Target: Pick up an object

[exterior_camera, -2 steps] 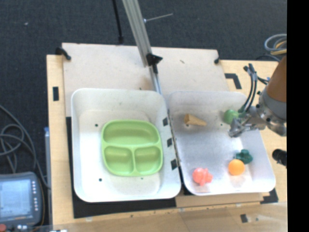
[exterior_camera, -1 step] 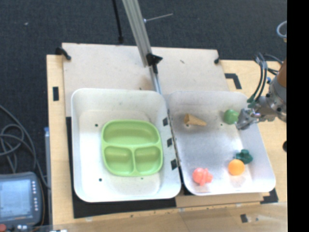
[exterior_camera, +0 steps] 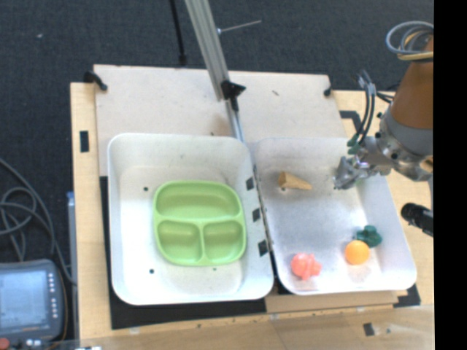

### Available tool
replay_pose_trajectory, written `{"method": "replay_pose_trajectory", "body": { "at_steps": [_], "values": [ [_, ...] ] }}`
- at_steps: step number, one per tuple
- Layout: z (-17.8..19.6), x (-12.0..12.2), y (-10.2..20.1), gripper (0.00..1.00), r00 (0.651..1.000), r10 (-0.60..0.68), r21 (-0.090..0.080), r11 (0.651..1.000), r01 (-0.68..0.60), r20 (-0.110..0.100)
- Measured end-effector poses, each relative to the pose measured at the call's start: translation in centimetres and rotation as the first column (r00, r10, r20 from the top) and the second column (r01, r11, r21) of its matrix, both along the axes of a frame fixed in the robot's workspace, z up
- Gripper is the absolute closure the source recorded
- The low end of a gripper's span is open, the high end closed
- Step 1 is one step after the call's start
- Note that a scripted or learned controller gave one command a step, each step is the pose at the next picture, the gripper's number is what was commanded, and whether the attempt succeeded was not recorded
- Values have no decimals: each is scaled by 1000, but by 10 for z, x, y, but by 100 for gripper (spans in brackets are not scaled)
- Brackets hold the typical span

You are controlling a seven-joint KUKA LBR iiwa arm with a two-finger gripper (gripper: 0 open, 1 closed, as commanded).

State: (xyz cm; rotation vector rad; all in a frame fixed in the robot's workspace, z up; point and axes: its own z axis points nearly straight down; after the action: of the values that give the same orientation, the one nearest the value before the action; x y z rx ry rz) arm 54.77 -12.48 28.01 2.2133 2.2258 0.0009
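In the right bin [exterior_camera: 321, 210] lie a tan wedge-shaped object [exterior_camera: 292, 182] near the far left, a pink-red lumpy toy [exterior_camera: 306, 266] near the front, an orange ball [exterior_camera: 357, 252] and a small dark green piece [exterior_camera: 369, 235] beside it. My gripper [exterior_camera: 347, 176] hangs over the bin's far right part, to the right of the tan wedge and apart from it. Nothing shows between its fingertips.
The left bin [exterior_camera: 131, 195] bears a green three-compartment plate [exterior_camera: 198, 222]. A slanted metal pole [exterior_camera: 211, 49] rises from between the bins at the back. Cables and a grey box lie on the floor at the left.
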Motion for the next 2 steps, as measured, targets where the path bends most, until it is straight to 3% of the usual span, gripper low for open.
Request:
{"method": "replay_pose_trajectory", "body": {
  "at_steps": [2],
  "values": [
    [-31, 24, 98, 100, 1000, 0, 2, 1000, 0, -4]
  ]
}}
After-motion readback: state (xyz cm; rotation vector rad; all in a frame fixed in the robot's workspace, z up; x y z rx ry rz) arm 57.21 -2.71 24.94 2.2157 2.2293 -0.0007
